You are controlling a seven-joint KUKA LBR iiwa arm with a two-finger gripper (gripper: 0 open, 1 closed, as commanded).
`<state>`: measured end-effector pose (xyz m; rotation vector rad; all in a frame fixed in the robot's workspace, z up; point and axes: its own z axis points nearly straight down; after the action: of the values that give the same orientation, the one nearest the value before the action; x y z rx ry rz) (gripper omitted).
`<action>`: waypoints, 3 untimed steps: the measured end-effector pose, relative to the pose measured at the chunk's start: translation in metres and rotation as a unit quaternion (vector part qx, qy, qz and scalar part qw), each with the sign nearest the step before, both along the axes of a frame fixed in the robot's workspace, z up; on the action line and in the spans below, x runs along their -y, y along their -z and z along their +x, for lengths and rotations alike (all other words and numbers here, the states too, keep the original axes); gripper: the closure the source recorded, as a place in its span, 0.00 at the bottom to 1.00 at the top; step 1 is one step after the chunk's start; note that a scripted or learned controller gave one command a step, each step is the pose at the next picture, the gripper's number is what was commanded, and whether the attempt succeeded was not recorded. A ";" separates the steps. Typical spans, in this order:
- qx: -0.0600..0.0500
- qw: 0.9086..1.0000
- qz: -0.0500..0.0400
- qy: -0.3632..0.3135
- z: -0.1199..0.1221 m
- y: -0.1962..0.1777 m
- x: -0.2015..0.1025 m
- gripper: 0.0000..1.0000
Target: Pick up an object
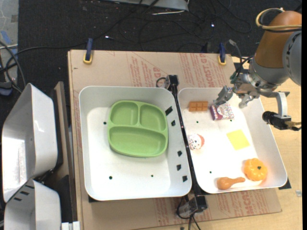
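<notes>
Camera view, looking down at a slant. Found two shallow white bins side by side on the bench: left bin (pixel 91 143) carrying a green divided plate (pixel 138 129); right bin (pixel 273 143) carrying the loose items. Noted in the right bin a purple-and-white packet (pixel 222 112) near the far wall, a brown wafer (pixel 197 106) just left of it, a small red-and-white figure (pixel 195 141) close to the divider, a yellow square (pixel 238 139) mid-bin, and an orange pumpkin (pixel 254 169) beside an orange gourd (pixel 230 181) at the near edge. Observed the arm entering from the right, with the gripper (pixel 235 96) poised over the far end of the right bin, fingers spread apart, nothing between them, left fingertip just above or touching the packet's far edge; contact could not be confirmed. Judged the packet the likely target, still lying in the bin, not lifted. Risks assessed: packet flat and slick-looking, so likely to be pinched at one corner and slip out on lifting; off-centre descent likely to push it toward the wafer or against the far wall; right finger close to the bin's far rim, so collision possible on closing.
</notes>
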<state>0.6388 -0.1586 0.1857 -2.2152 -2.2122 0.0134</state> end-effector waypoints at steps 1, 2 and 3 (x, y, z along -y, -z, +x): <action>0.007 1.000 -0.001 -0.001 0.003 -0.009 0.000 0.00; 0.005 1.000 -0.001 -0.003 0.006 0.042 -0.010 0.00; 0.009 1.000 -0.004 -0.002 0.008 0.089 -0.009 0.00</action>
<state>0.6467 -0.1501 0.0964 -2.2234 -2.2296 0.0011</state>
